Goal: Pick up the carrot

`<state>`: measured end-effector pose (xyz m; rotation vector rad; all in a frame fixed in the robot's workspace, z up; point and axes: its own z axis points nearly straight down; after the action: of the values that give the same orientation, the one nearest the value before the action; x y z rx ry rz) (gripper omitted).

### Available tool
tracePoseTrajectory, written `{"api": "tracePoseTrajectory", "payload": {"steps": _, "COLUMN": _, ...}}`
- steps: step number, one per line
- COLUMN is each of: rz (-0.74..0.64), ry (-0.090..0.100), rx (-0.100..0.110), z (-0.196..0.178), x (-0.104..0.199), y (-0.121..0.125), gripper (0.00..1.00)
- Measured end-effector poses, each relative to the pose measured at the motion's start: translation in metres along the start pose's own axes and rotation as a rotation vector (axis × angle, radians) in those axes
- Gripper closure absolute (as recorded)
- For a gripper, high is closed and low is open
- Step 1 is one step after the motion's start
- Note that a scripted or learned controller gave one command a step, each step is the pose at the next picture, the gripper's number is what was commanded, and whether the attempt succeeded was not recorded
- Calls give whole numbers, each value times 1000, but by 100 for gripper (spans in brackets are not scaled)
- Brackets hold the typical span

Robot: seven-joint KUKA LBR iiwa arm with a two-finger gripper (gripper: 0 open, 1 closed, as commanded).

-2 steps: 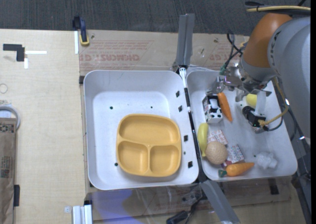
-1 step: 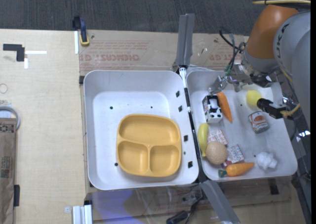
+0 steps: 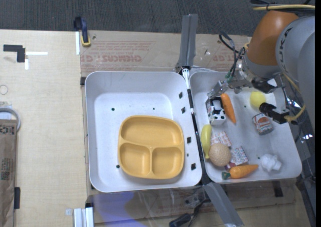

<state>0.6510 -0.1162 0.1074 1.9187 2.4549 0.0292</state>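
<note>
Two carrots lie in the right bin [image 3: 286, 141]. One orange carrot [image 3: 228, 107] lies lengthwise near the bin's back left. The other carrot [image 3: 242, 171], with a green end, rests by the front wall. My gripper [image 3: 216, 106] hangs low over the bin's left side, and its right side touches or nearly touches the first carrot. The grey arm with its orange band [image 3: 268, 33] reaches in from the upper right.
A yellow fruit [image 3: 257, 99], a small red-and-white can [image 3: 262, 124], a yellow banana-like piece [image 3: 205, 139], a tan round item [image 3: 219, 154], a packet [image 3: 238, 155] and a white lump [image 3: 271, 162] share the right bin. A yellow divided plate [image 3: 151, 147] sits in the left bin [image 3: 100, 121].
</note>
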Motion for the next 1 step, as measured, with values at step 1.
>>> {"api": "tracePoseTrajectory", "payload": {"steps": 1, "rz": 342, "ry": 4, "rx": 4, "z": 0, "x": 6, "y": -12, "gripper": 0}}
